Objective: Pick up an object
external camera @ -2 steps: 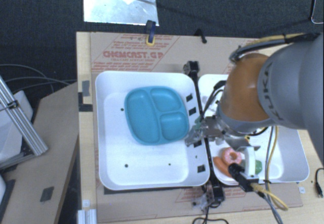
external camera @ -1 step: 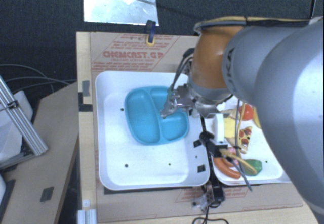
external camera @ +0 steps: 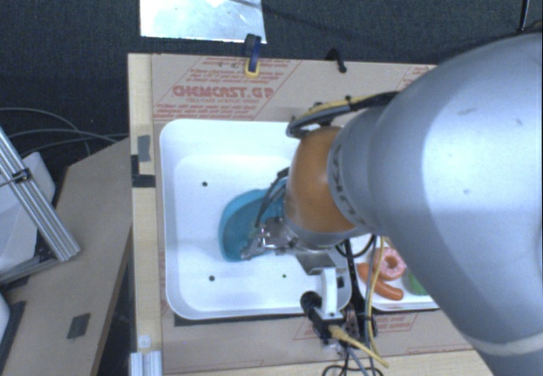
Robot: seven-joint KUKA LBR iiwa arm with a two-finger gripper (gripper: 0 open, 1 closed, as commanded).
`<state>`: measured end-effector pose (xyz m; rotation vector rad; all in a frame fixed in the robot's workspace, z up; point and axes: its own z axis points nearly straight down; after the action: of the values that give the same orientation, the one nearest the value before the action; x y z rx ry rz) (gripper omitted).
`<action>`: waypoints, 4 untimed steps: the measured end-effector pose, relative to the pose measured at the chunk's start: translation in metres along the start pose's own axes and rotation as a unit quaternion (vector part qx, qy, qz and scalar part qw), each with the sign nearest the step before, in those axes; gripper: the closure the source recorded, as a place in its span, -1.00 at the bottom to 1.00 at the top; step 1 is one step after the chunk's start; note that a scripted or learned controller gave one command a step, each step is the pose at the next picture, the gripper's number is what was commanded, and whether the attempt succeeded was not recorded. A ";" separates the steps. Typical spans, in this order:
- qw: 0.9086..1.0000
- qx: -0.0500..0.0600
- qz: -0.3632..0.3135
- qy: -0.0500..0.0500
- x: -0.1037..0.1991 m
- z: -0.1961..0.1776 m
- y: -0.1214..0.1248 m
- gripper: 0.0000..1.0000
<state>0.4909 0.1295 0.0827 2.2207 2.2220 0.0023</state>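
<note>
1. Down in the left bin (external camera: 182, 196), a blue thing (external camera: 237, 221) lay on the white floor, near the middle.
2. The gripper (external camera: 259, 240) sat low over the blue thing's right edge, maybe touching it. The big grey arm (external camera: 441, 196) and its orange band (external camera: 314, 188) covered most of it, so I could not tell how wide the fingers were or whether they had hold of anything.
3. The blue thing looked smooth and curved, a bit like a small bowl or a scoop. Its right side was hidden, so that is a guess.
4. The bin was shiny white plastic with rounded corners and a low rim. It had small dark dots on its floor.
5. In the right bin (external camera: 424, 305), a pink donut (external camera: 391, 264) and an orange sausage (external camera: 383, 285) lay close together by the edge. They looked like toys.
6. To do this step well, the fingers should go on both sides of the blue thing's thin edge. They should squeeze softly, because a smooth curved thing could slip out. Then the arm should lift slowly and straight up.
</note>
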 end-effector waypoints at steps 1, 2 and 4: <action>1.000 -0.009 -0.003 0.004 0.026 -0.440 -0.003 -1.00; 1.000 0.006 -0.004 -0.002 0.092 -0.291 -0.006 -1.00; 1.000 0.003 -0.004 0.000 0.109 -0.270 0.032 -1.00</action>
<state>0.5228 0.2386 0.3529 2.2133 2.2345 -0.0038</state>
